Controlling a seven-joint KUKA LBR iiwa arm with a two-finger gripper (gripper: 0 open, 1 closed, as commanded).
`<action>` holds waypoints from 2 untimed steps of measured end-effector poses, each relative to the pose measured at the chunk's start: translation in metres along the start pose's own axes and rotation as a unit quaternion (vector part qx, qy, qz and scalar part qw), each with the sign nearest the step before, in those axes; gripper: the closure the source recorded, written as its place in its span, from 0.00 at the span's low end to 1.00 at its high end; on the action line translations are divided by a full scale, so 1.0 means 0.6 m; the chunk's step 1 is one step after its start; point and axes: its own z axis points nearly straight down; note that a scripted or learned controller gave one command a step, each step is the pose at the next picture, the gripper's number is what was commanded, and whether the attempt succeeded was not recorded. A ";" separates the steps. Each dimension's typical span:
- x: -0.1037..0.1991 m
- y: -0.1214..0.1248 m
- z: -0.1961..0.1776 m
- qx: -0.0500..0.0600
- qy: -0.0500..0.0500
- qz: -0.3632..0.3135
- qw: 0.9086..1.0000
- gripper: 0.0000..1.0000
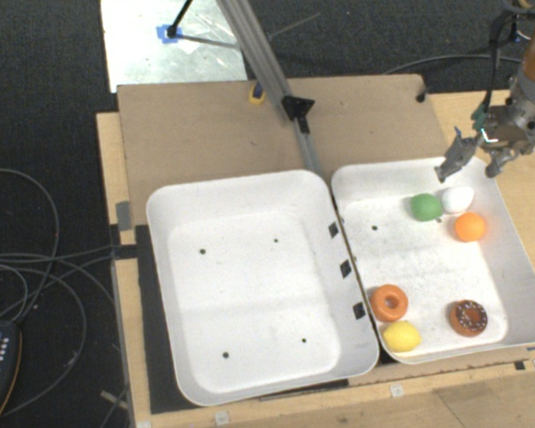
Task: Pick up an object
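Tool (pixel 475 160) sits with fingers spread wide, holding nothing, over the right bin's (pixel 527 268) back edge; white ball (pixel 457 199) and green ball (pixel 426 207) lie just below it.

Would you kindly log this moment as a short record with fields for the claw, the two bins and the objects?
claw: open, above the right bin's far edge, holding nothing
right bin: six objects
far group: green ball touching white ball; orange ball just nearer
near group: orange ring, yellow lemon, brown doughnut
left bin: bare white floor
nearest to claw: white ball
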 end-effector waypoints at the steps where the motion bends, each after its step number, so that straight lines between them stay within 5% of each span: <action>1: 0.000 0.001 -0.004 -0.002 -0.001 -0.001 1.000 0.00; 2: 0.001 -0.013 0.093 0.000 0.000 0.002 1.000 0.00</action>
